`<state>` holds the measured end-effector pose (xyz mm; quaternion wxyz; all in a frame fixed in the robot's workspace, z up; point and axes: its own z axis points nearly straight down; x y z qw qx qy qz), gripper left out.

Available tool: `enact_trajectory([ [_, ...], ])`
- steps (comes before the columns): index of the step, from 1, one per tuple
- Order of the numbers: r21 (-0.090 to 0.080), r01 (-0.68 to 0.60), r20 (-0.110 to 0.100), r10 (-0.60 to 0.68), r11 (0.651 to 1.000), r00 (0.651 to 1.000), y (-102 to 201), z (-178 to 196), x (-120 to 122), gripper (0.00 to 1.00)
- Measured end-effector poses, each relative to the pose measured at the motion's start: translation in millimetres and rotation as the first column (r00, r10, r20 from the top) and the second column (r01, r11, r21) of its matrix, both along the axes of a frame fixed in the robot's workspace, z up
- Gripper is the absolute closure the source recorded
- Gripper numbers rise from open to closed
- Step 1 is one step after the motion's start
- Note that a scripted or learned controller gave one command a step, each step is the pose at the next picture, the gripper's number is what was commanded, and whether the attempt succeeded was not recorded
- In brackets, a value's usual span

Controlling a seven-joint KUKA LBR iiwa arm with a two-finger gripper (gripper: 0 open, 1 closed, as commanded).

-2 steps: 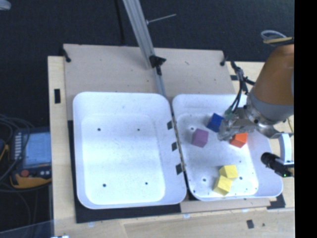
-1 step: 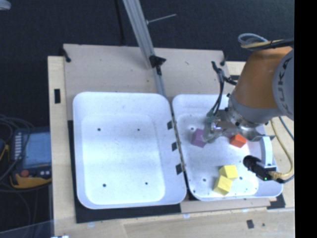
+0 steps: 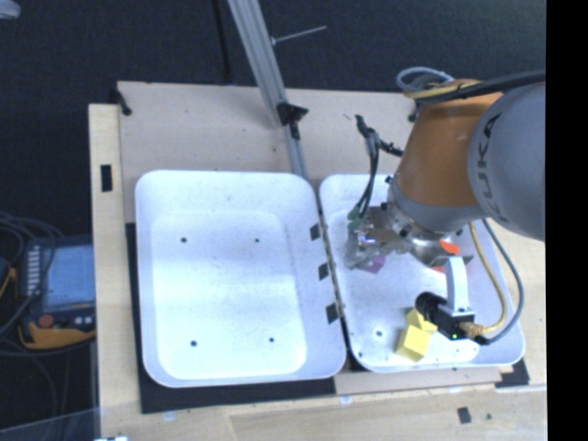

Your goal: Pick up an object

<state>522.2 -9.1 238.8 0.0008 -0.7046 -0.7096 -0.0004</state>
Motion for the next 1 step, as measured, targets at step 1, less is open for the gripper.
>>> enact_trajectory([
  [1, 0.000, -0.001, -0.003, 0.001, 1.000, 1.000, 57.3, -8.4, 2.7, 1.00],
])
